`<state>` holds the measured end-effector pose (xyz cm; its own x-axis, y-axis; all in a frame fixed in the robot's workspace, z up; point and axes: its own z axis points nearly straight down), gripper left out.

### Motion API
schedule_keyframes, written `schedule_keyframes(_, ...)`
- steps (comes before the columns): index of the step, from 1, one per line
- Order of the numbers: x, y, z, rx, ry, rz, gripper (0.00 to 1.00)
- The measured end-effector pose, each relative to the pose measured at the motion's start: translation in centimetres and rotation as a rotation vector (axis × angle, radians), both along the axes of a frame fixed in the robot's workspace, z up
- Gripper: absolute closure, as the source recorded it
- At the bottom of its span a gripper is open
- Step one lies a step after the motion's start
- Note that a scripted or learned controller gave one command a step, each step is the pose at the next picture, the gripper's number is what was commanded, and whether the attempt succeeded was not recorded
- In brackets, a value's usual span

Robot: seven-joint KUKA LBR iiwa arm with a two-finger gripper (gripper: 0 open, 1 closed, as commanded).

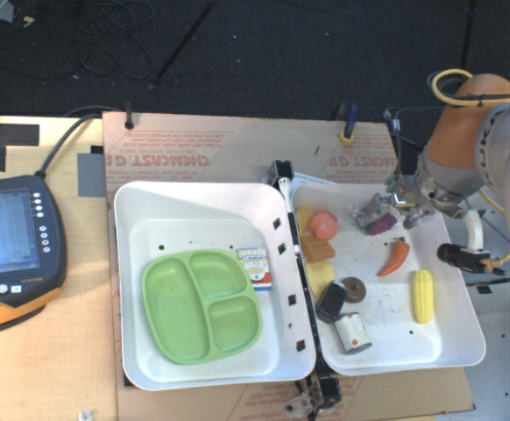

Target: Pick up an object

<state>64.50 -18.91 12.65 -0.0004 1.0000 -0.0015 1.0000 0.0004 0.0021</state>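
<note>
1. While the two white bins stand side by side on the bench, the left bin [141, 213] holds a green divided tray [202, 305] with three compartments, lying flat near its middle
2. Just beside the tray's upper right corner lies a small card [255, 266] with a white, red and blue print, touching or almost touching the tray
3. The right bin [456, 345] holds many small things: a pink ball [323, 225] near its upper left, with yellow and orange food pieces [315, 251] just beside and below it
4. A brown ring [354, 289], like a small doughnut, lies near the middle, and a dark block [330, 303] lies just left of it
5. Below them, a small white cup-like thing [352, 331] is lying tilted near the front wall
6. An orange carrot [395, 257] lies slanted right of the middle, and a yellow corn cob [422, 296] lies lengthwise further right, apart from it
7. A purple object [380, 224] lies in the upper part of this bin, just beside the gripper
8. The arm [461, 139] comes in from the right, its orange band above the back right corner of the right bin, and the wrist bends down to the left
9. The gripper [373, 210] is low over the bin floor beside the purple object; I cannot tell if its fingers are apart or together, or if they clamp anything
</note>
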Motion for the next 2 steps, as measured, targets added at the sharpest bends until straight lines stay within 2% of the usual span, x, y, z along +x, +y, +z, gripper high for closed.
schedule_keyframes(1, -0.2, 1.7, -4.1, 0.003, 0.008, 0.001, 0.00)
schedule_keyframes(2, -8.7, -2.2, -3.9, 0.002, 0.011, -0.005, 0.00)
